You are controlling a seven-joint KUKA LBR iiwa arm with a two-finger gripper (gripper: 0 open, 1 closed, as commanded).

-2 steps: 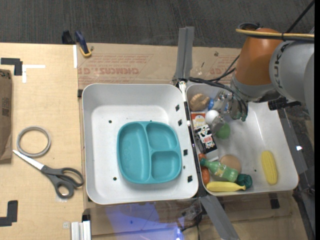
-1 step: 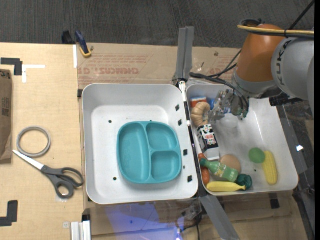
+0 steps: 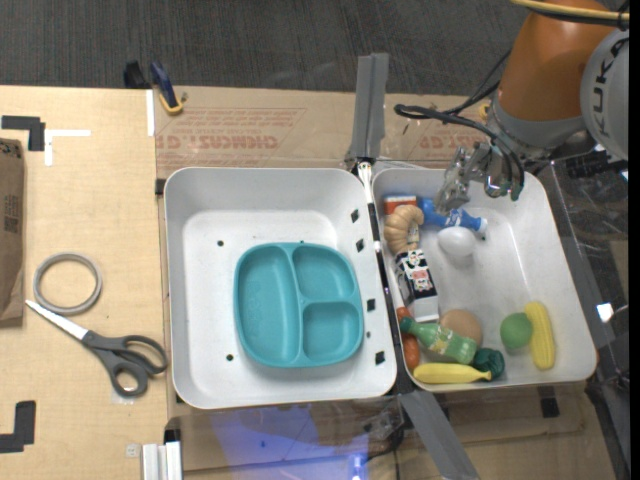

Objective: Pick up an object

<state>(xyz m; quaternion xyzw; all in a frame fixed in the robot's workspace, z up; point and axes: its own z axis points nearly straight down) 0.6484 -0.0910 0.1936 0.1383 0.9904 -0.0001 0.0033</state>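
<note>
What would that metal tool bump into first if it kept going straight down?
Probably the blue toy under the tool, or the white egg-shaped object beside it; depth is hard to judge.

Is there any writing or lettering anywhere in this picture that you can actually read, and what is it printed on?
"KU": large letters on the grey arm casing, cut off by the picture's edge.
Red print on the cardboard sheet behind the bins: upside down and blurred, not readable.
Black-and-white carton in the right bin: markings too small to read.
Brown paper bag at the left edge: faint print, unreadable.
</note>
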